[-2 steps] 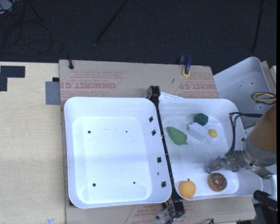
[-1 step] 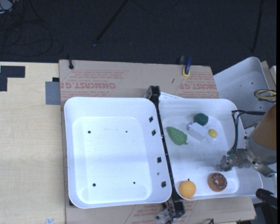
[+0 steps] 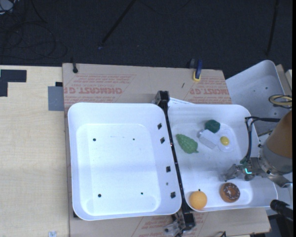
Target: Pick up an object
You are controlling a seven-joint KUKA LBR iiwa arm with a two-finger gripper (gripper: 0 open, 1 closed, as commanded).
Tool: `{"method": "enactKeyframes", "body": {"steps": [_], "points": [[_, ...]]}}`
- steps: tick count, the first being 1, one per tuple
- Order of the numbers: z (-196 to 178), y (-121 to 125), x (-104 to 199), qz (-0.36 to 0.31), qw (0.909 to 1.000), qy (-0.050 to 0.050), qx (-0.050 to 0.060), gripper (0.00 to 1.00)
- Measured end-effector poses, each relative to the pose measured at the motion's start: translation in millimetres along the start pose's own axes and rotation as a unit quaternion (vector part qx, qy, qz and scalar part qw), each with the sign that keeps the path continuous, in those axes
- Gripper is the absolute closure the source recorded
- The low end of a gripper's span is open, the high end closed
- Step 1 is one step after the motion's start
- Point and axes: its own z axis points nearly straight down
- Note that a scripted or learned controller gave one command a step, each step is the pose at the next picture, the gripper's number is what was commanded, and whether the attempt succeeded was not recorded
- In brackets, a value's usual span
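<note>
The right bin [image 3: 237, 111] holds several objects. A brown donut [image 3: 230, 192] lies near its front edge, with an orange ball [image 3: 198, 200] to its left. A green leafy piece [image 3: 186, 143] sits mid-bin. Further back are a dark green object [image 3: 212, 126] and a clear packet with a yellow item [image 3: 222, 141]. My gripper [image 3: 239, 172] hangs at the right side of this bin, just above and slightly right of the donut, with nothing visibly in it. The arm [image 3: 281, 144] comes in from the right.
The left bin [image 3: 75, 132] stands beside the right one, separated by a black divider strip [image 3: 168, 147]. Both rest on a cardboard sheet [image 3: 113, 85]. A blue and yellow clamp [image 3: 197, 70] sits at the cardboard's back edge.
</note>
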Motion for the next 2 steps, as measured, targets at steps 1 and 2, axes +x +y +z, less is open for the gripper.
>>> {"method": "enactKeyframes", "body": {"steps": [1, 2], "points": [[-9.9, -0.3, -0.8, 0.0, 1.0, 0.0, 0.0, 1.0], [-9.4, -0.4, -0.8, 0.001, 1.0, 0.0, 0.001, 0.0]]}}
